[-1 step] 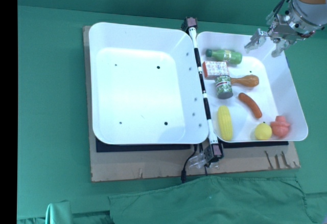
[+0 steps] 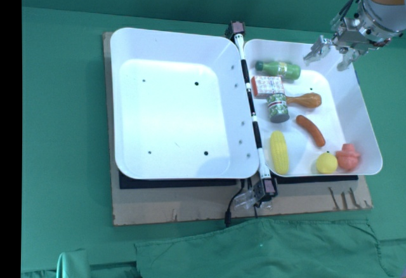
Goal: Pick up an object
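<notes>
Toys crowd the right bin (image 2: pixel 365 119), and that is where any pick has to happen. A green bottle (image 2: pixel 278 68) lies on its side near the far wall, with a small red-and-white carton (image 2: pixel 267 86) just beside it and a little can (image 2: pixel 277 108) next along the divider side. A brown drumstick (image 2: pixel 305 101) points away from the can, a red sausage (image 2: pixel 310 130) lies slantwise in the middle, and a yellow corn cob (image 2: pixel 279 152) rests lengthwise against the near-left wall. A lemon (image 2: pixel 327 163) and a pinkish-red toy (image 2: pixel 347 157) sit touching in the near corner.

The tool (image 2: pixel 332 54) hangs over the far right corner of that bin, its fingers spread apart and nothing between them. It looks raised above the bin, apart from every item, so the grasp is not yet begun. The bottle is the nearest candidate; lying flat and fairly clear of the walls, it would probably suit a pinch across its width.

The left bin (image 2: pixel 171 48) sits alongside, likely the drop place. Both bins rest on cardboard (image 2: pixel 190 210) over the green counter (image 2: pixel 63 143).
</notes>
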Action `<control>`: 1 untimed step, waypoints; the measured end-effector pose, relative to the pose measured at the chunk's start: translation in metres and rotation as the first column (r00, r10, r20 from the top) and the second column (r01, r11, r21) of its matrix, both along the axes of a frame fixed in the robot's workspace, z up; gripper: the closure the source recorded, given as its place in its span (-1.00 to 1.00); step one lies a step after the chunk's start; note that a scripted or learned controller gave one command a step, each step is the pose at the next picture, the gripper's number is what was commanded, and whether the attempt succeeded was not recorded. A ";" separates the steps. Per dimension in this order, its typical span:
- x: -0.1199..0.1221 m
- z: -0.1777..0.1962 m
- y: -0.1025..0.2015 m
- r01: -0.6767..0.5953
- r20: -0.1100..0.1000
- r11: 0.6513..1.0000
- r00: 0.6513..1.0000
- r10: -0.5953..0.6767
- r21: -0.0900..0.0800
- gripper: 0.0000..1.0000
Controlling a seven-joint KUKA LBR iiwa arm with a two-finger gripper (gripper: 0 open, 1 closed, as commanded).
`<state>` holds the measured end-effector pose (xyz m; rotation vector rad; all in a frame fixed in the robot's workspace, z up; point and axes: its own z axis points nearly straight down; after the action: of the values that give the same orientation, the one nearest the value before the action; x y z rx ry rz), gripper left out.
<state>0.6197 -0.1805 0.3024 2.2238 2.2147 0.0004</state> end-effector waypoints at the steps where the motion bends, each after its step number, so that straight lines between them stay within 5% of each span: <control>1: -0.001 -0.056 0.007 -0.001 -0.004 1.000 1.000 0.001 0.000 -1.00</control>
<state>0.6187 -0.1733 0.2464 2.2248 2.2176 -0.0031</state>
